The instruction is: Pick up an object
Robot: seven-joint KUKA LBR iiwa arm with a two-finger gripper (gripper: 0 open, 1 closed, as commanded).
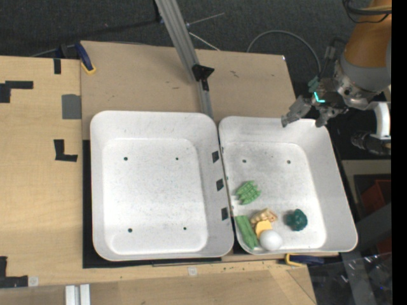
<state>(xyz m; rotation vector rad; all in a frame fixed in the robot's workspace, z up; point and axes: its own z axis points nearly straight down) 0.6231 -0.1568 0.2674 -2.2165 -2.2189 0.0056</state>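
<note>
Above far right corner of right shallow white bin (318, 170), two-finger gripper (304, 117) is seen spread, pinching nothing; round dark green object (296, 220) near front right corner not yet picked.

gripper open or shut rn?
Open. The gripper, at the right bin's far rim, shows two fingers spread apart with bare gap between them.

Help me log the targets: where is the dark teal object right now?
The dark teal object lies in the right bin, near its front right corner, just right of the white ball.

Tool (306, 116) hangs open (fingers spread).
</note>
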